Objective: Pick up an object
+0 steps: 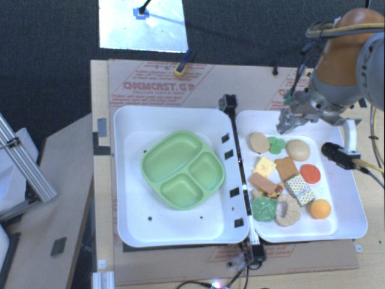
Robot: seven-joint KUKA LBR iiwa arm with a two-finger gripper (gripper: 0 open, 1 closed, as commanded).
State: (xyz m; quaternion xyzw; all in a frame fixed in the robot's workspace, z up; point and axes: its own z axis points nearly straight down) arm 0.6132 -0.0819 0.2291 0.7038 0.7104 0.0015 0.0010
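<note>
Camera view puts the orange ball (320, 209) and ring biscuit (287, 212) nearest in the right bin (355, 221), then the red disc (310, 173) and yellow block (264, 166), then the tan cookie (259, 142) just below my gripper (289, 124); whether my fingers are spread I cannot tell, and nothing shows between them. I judge the cookie my best target: drop straight, straddle it, avoid the green piece (277, 144) touching it. Beside lies the left bin (129, 161) with a green tray (182, 169), then cardboard (159, 83), then a shiny sheet (144, 20)
</note>
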